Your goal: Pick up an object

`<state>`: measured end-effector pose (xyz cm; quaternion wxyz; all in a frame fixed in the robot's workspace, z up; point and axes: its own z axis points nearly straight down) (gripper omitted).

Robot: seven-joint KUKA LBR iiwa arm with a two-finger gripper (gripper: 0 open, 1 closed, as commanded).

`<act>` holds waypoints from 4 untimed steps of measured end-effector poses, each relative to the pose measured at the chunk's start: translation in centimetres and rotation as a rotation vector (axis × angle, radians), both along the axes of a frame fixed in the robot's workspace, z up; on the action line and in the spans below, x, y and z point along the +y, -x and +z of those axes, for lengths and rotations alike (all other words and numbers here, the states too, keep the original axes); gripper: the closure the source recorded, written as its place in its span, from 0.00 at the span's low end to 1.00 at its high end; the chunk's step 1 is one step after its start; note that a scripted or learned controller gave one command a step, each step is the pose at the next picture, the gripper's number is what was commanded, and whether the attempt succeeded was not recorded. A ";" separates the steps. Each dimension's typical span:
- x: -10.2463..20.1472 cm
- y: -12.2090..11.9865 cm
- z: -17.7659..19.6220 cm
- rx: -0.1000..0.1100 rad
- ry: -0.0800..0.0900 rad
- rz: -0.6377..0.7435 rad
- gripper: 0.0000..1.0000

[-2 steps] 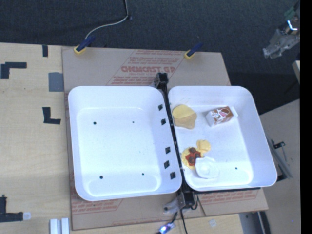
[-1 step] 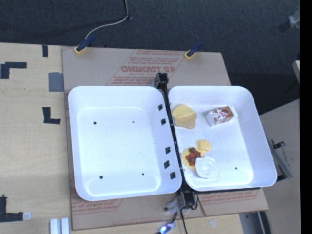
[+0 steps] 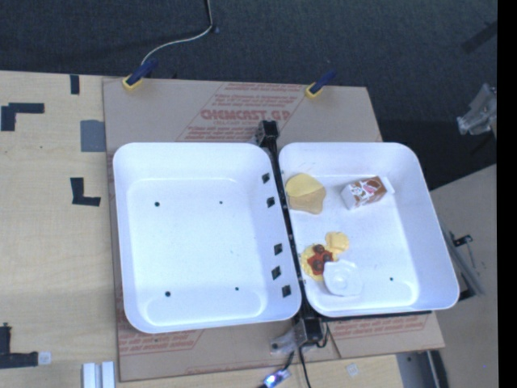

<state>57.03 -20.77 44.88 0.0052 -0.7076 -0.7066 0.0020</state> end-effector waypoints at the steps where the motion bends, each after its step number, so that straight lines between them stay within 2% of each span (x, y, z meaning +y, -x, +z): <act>1: -0.9 1.8 9.2 -0.018 0.008 0.002 1.00; 2: 7.9 7.8 -6.2 0.009 -0.003 0.008 1.00; 3: 9.5 7.6 7.2 -0.025 0.007 0.006 1.00; 4: 9.4 7.6 6.4 -0.010 0.005 0.003 0.00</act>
